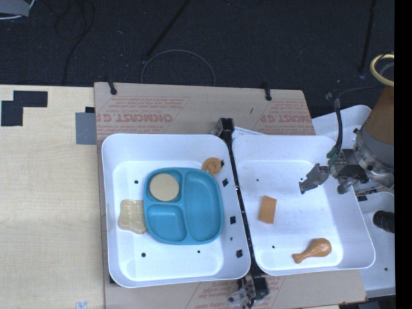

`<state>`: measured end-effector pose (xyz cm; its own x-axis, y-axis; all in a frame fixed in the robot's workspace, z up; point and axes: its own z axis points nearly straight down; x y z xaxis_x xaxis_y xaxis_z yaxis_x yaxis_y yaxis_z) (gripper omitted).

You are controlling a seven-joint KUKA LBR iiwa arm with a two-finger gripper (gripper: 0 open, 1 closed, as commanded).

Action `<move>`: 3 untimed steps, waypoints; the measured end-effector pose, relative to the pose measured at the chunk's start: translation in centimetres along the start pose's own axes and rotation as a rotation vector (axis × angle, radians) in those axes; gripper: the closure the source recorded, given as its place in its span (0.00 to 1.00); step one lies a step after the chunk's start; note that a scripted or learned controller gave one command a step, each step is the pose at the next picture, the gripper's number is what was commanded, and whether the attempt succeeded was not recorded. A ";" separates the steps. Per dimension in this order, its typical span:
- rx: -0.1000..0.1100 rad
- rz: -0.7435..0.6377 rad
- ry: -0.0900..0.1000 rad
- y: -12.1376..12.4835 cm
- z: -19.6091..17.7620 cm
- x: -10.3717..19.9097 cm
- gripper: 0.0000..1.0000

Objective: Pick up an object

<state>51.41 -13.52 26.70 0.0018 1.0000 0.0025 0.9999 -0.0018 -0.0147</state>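
Observation:
In the right bin (283, 166) lie an orange block (268, 209) near the middle and a tan drumstick-shaped piece (313, 250) near the front. My gripper (313, 179) hangs over the right side of that bin, up and to the right of the orange block and apart from it. Nothing shows between its fingers. The left bin (122, 172) holds a blue divided tray (183, 205) with a round beige disc (163, 187) in its upper left compartment.
A pale flat bread-like piece (132, 215) lies left of the blue tray. A small brown round item (212, 166) sits at the left bin's far right corner. A black clamp strip (235, 198) runs between the bins. Cardboard (193, 111) lies under both.

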 end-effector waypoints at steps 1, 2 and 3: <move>-0.011 -0.002 -0.001 0.2 -0.6 0.0 0.00; -0.009 -0.002 -0.001 -0.2 4.4 1.0 0.00; -0.006 -0.001 -0.001 0.1 9.4 0.2 0.00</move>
<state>51.37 -13.30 17.34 0.0008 1.0000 0.0019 1.0000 -0.0007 -0.0086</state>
